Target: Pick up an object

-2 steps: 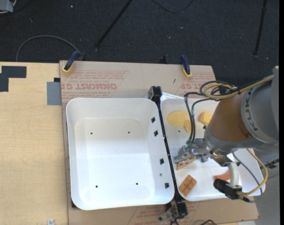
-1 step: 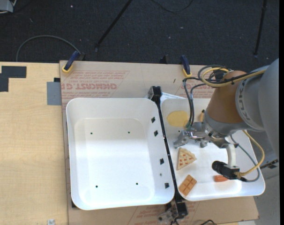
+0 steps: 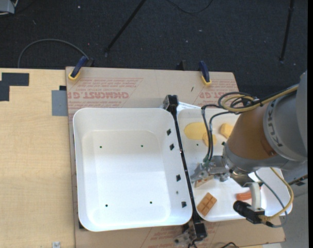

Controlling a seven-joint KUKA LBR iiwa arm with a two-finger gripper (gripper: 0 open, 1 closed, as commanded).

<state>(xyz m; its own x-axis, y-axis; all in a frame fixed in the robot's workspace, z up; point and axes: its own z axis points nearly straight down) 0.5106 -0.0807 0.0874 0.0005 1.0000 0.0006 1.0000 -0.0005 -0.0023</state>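
A: So, why are all the things in the right bin and none in the left bin?

B: I think it is a sorting bench. The two bins sit side by side on a cardboard sheet, and two clamps hold that sheet at its far edge, probably so that nothing slides when the arm pushes down. The things wait on the arm's side, where it can reach them easily.

A: Which things do you see there?

B: A yellow piece near the far wall, another yellow one just beside it and partly behind the arm, a brown waffle block near the front wall, and a small orange piece to its right. Any of them may be the one to pick.

A: And the arm?

B: It comes in from the right and bends down over the right bin. The orange band is above the wrist, and the gripper points low toward the wall between the bins, between the yellow piece and the block.

A: Is the claw open or closed?

B: I cannot tell; the tip is small and blurred. I see nothing clearly held in it, so I judge the pick is not yet done.
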